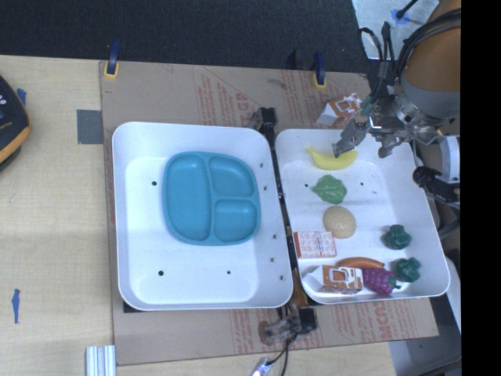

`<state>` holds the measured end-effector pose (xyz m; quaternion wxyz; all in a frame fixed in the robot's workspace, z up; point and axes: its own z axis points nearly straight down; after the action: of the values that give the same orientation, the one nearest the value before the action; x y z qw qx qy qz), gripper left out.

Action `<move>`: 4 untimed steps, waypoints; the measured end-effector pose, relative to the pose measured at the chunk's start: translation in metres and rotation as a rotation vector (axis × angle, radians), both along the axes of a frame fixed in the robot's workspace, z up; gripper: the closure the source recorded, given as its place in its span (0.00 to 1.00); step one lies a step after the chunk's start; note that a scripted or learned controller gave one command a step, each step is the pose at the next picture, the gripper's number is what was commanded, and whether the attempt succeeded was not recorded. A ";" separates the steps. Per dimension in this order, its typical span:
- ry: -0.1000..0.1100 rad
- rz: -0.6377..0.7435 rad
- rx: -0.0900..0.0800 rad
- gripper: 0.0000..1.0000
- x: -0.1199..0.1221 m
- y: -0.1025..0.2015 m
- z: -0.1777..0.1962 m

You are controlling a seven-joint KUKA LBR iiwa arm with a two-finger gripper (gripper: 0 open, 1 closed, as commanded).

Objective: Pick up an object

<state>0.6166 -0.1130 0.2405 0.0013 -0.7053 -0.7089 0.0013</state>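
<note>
Nearest, along the right bin's [435, 233] front wall, lie a hot dog [354, 263], a printed packet [342, 279], grapes [378, 281] and a dark green piece [406, 269]. Farther in sit a red-and-white carton [315, 244], a tan bun [340, 221], another green piece [396, 236] and lettuce [329, 188]. At the back, the gripper [345, 144] touches the banana [332, 159]; its grip cannot be told. The left bin [133, 210] holds a blue tray [210, 197].

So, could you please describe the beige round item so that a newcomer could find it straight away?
Start at the right bin, the one full of small items, next to the bin with the blue tray. Near its middle, just below the green leafy piece, lies the bun. It is the bin's one pale beige, speckled round item.
</note>
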 end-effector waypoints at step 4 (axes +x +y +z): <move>0.001 0.000 0.000 0.00 0.040 -0.035 -0.148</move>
<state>0.6561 -0.1484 0.0920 0.0017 -0.7051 -0.7091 0.0016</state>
